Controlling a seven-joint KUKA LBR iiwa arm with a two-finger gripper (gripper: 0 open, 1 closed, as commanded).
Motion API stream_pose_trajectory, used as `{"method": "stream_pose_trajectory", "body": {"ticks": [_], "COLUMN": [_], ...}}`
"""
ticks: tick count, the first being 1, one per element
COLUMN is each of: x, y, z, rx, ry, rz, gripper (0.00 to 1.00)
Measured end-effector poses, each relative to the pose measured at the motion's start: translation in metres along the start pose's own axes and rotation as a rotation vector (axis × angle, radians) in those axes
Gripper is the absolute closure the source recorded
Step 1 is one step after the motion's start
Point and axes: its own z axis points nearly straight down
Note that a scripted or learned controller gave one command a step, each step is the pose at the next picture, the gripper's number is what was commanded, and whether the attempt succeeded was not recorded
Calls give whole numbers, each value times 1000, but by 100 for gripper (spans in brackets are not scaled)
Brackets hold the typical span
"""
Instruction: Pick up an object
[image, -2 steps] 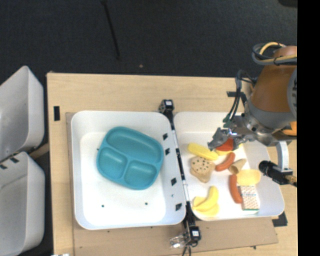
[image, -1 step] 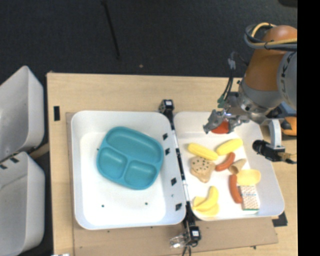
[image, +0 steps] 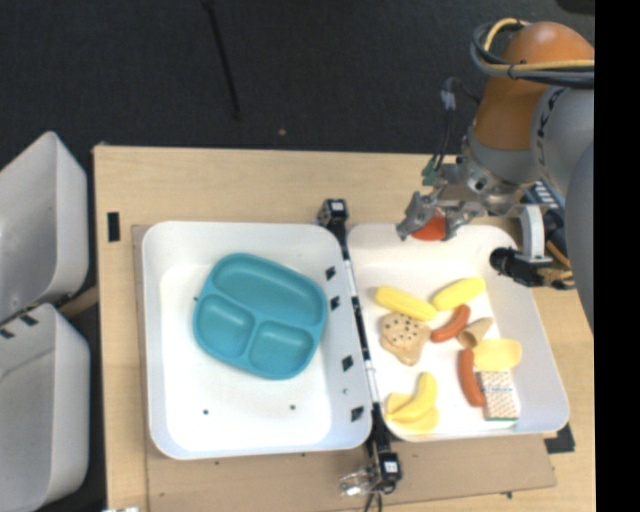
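Red object (image: 430, 229) sits gripped between the claw (image: 432, 222) fingers.

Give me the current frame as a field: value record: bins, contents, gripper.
left bin: holds a blue divided plate
right bin: toy food, including bananas, two sausages, a cookie, a small carton
gripper: over the right bin's far edge
red object: right at the gripper; whether it is gripped is unclear
arm: reaches in from the right

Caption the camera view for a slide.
End effector over a red object in the right bin.
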Motion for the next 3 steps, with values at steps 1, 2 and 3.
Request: {"method": "stream_pose_trajectory", "body": {"ticks": [1,2,3], "x": [15,15,14], "y": [5,5,7], "z": [11,7,3], "rx": [4,2,2], "ry": [2,0,0], "rz": [1,-1,-4], "gripper": [100,100,100]}}
